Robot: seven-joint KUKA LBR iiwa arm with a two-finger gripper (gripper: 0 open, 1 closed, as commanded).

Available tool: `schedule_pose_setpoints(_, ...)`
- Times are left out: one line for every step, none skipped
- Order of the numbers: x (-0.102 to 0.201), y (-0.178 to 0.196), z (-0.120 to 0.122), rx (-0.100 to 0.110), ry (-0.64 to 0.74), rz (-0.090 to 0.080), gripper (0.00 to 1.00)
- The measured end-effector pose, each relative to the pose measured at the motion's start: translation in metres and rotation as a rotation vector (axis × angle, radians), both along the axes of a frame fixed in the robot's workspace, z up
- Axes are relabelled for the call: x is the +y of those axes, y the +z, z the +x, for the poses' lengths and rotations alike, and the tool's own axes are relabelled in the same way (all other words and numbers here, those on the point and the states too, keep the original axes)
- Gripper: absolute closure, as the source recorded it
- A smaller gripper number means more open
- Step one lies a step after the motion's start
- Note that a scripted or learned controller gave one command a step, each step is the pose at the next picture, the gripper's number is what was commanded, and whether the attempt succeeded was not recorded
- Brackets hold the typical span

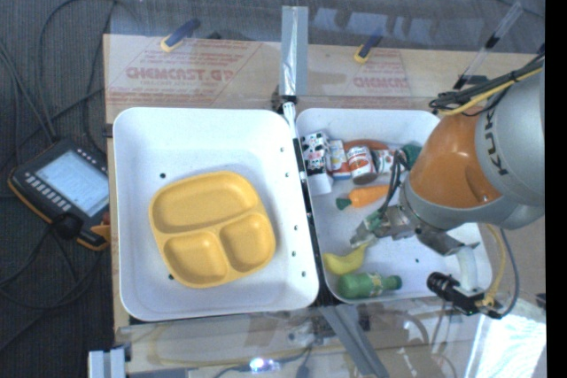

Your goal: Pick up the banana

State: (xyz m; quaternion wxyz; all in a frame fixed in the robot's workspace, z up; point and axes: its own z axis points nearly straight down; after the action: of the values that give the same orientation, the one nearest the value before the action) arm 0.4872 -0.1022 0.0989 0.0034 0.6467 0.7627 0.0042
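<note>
1 banana (346, 260) lies just below-left of the claw (370, 230).

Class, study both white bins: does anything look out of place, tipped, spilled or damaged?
Nothing stands out. The yellow three-compartment plastic tray lies flat in the left white bin. In the right white bin, the yellow banana, green bottle and orange carrot lie loose, unspilled.
</note>
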Motion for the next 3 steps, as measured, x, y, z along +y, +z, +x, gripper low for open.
schedule_pose_setpoints(0.0001,-0.0002,-0.0004,0.002,0.000,0.000,0.00)
schedule_pose_setpoints(0.0018,0.0076,-0.0011,0.005,0.001,0.003,1.00)
schedule_pose_setpoints(0.0016,0.0076,-0.0012,0.005,0.001,0.003,0.00)
